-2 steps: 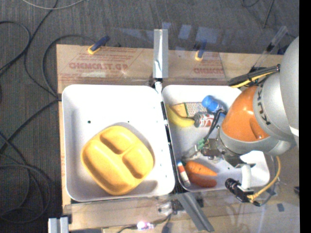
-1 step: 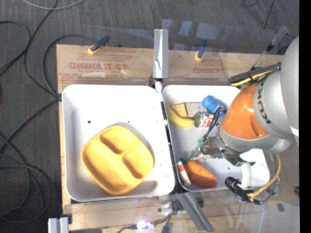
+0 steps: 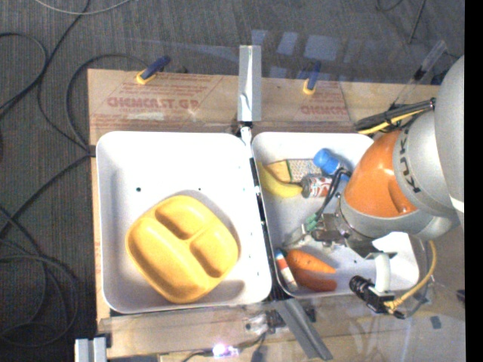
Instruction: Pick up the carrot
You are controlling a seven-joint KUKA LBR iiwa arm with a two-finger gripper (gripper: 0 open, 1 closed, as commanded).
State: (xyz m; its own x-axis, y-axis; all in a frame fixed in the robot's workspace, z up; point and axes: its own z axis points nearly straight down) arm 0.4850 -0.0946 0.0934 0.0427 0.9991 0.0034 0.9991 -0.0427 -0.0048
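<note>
Reaching in from the right, the big grey arm (image 3: 445, 164) with its orange band hangs over the right-hand bin (image 3: 266, 202), and it covers a good share of that bin. Under everything sits the table (image 3: 113, 104), brown board with red lettering showing at the back. Over on the left, the other bin (image 3: 113, 172) carries a yellow divided tray (image 3: 183, 246), three sections, resting toward the front. Back in the right bin now: the claw (image 3: 321, 226) is down low among the clutter, and I can't tell whether it's open or closed from up here. And the carrot (image 3: 309, 262)! It lies in the front of the right bin, orange, just below the claw, with a dark reddish piece (image 3: 315, 282) right against its lower side. A banana (image 3: 281, 183) lies near the bin's back left, and a blue cap (image 3: 326, 159) pokes out beside it.
</note>
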